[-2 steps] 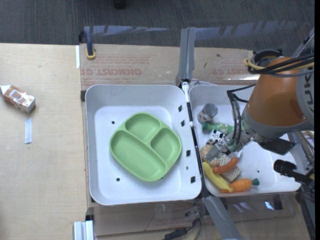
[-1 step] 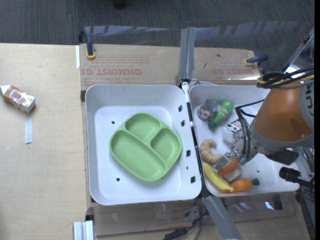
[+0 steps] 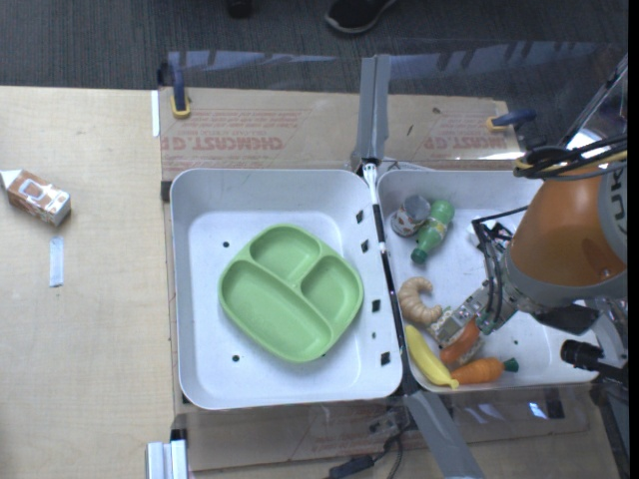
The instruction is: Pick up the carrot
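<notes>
Lying near the front wall of the right bin (image 3: pixel 559 193), just beside a banana (image 3: pixel 427 359): the carrot (image 3: pixel 478 370), orange with a small green tip pointing right. Likely a light, stiff toy with a smooth skin, apt to slip or roll; best pinched across its thick middle, clear of the banana. Poised low over the clutter just above the carrot, the gripper (image 3: pixel 469 319), close against a second reddish-orange piece (image 3: pixel 460 347) and a croissant (image 3: pixel 420 300); impossible to tell whether spread or closed, and nothing visibly held. Alone in the left bin (image 3: pixel 190 267), a green divided plate (image 3: pixel 291 292)
</notes>
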